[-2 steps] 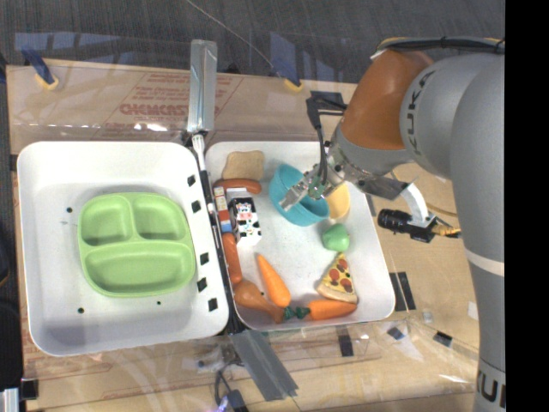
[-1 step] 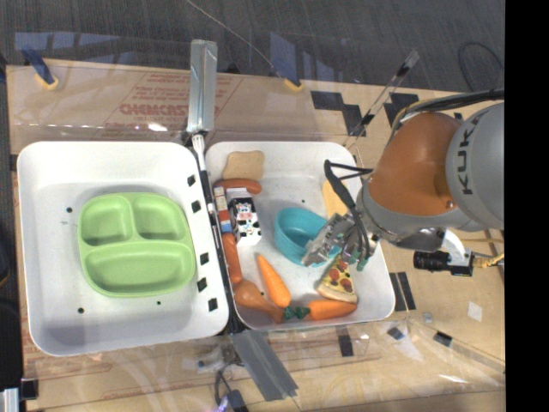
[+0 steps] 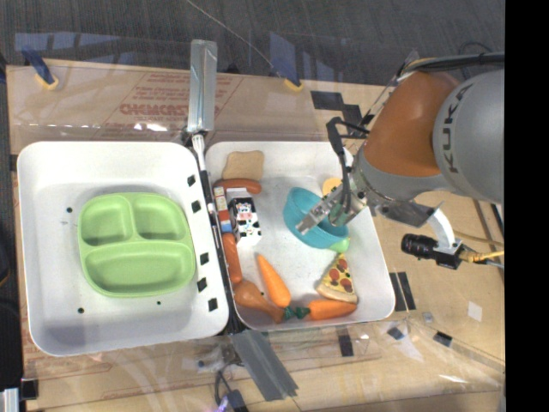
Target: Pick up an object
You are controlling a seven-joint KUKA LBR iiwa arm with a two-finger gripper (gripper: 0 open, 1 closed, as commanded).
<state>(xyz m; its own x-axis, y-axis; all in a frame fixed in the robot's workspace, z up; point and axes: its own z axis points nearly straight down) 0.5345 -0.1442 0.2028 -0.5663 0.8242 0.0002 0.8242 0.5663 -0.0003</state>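
Note:
The right bin [image 3: 380, 275] holds a tilted blue bowl [image 3: 299, 202], a toast slice [image 3: 244, 163], a sausage [image 3: 238, 186], a cow-patterned carton [image 3: 245, 220], two carrots [image 3: 274, 281] [image 3: 327, 309], a pizza slice [image 3: 339, 279] and a brown drumstick [image 3: 251, 297]. My gripper [image 3: 319, 218] is down in this bin, right at the bowl's near rim and touching or overlapping it. Part of the bowl is hidden under the wrist.
A green divided plate [image 3: 135, 243] lies in the left bin [image 3: 43, 256]. A small yellow piece [image 3: 332, 184] and a green piece [image 3: 343, 245] sit beside the bowl. An orange stick [image 3: 232, 257] lies along the divider wall. The arm covers the right bin's far right corner.

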